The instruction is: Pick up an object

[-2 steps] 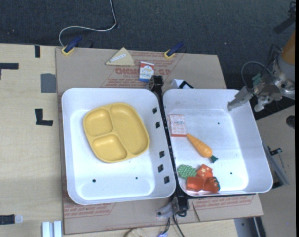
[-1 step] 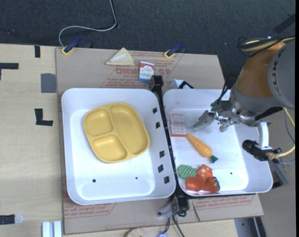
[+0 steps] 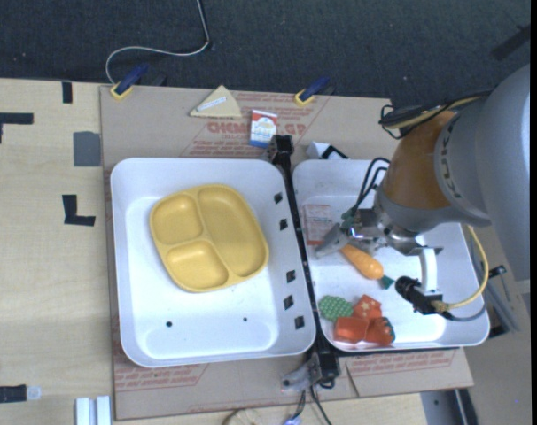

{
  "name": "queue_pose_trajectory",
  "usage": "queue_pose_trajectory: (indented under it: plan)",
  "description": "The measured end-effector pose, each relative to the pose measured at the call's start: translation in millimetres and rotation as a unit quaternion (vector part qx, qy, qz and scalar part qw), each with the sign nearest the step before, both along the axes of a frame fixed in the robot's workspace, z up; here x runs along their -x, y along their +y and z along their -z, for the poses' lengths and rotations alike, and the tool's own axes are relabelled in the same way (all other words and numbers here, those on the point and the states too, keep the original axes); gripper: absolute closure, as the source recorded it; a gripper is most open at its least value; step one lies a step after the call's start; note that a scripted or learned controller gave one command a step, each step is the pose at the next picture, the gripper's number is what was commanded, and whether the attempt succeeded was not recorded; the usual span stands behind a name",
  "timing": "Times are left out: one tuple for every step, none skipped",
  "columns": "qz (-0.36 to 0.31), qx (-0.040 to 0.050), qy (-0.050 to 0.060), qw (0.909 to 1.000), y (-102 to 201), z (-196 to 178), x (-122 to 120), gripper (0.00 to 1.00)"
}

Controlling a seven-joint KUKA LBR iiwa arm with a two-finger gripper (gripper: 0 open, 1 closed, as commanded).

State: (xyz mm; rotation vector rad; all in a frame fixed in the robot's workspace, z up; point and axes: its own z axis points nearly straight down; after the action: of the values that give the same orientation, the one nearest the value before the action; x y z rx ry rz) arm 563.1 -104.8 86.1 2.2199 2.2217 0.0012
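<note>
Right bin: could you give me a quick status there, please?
Hand low in right bin, beside orange carrot. Nothing seen held. Red and green pieces nearby.

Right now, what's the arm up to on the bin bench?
The grey KUKA arm with the orange band reaches in from the right over the right-hand white bin, its pincer low beside the orange carrot-shaped toy. Nothing shows between its fingers, so no pick yet. A green knobbly piece and red blocky toys lie at that bin's near edge. The left-hand white bin holds a yellow three-compartment plastic plate, untouched.
</note>
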Motion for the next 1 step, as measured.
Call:
queue_pose_trajectory:
  plan:
    - [0.0,0.0019,-0.001,1.0,-1.4,-9.9,-0.6,1.0]
